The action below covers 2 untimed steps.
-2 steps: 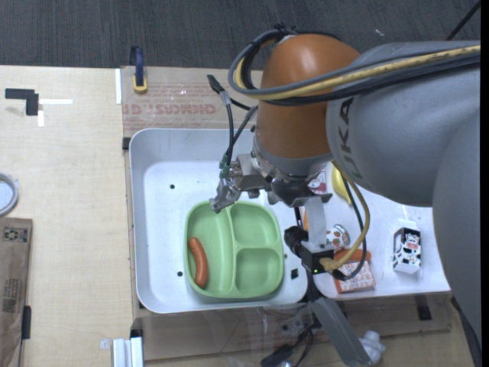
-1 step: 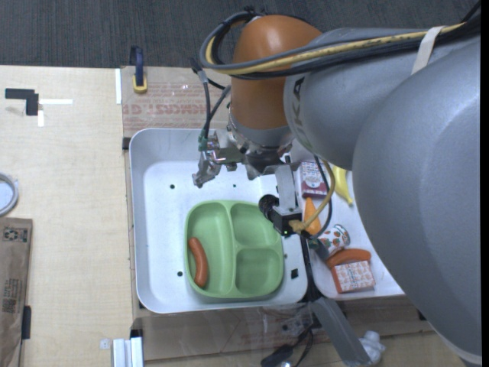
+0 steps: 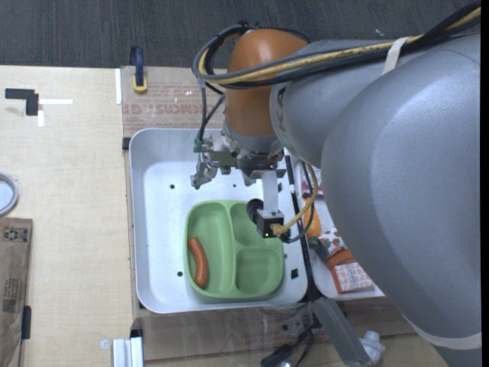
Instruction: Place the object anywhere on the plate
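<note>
White bin [image 3: 153,228] bears a green plate [image 3: 256,272] with a sausage [image 3: 199,262] — hand [image 3: 229,174] hangs by its rim, openness impossible to tell.

The bench [image 3: 69,167] is pale wood. Its far edge runs along a dark floor [image 3: 92,14], and a blue-and-yellow clamp [image 3: 138,69] grips that edge. Towards the far left corner lies a black L-shaped piece [image 3: 23,99] with a thin white strip [image 3: 55,102] just beside it. Further towards the near edge on the left side sit a clear ring [image 3: 4,195] and a brown paper packet [image 3: 14,274] – both cut off by the frame. A patch of brown printed tape [image 3: 164,105] lies between the far edge and the white bin [image 3: 153,205], which rests at the middle of the bench.
</note>
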Each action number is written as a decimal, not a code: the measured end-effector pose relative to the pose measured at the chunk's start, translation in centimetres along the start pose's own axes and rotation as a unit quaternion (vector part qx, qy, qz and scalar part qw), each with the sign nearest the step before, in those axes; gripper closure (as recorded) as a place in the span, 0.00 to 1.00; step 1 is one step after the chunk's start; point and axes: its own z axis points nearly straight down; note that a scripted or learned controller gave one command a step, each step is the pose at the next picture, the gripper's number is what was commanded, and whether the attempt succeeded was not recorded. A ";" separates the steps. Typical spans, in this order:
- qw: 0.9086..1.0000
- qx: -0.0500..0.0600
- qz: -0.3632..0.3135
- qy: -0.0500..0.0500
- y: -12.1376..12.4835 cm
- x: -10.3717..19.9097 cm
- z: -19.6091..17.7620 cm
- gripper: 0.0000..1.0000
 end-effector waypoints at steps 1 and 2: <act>0.990 0.000 0.141 0.001 -3.6 -3.0 -0.1 0.00; 0.977 -0.001 0.211 0.001 -0.4 -11.3 -1.7 0.00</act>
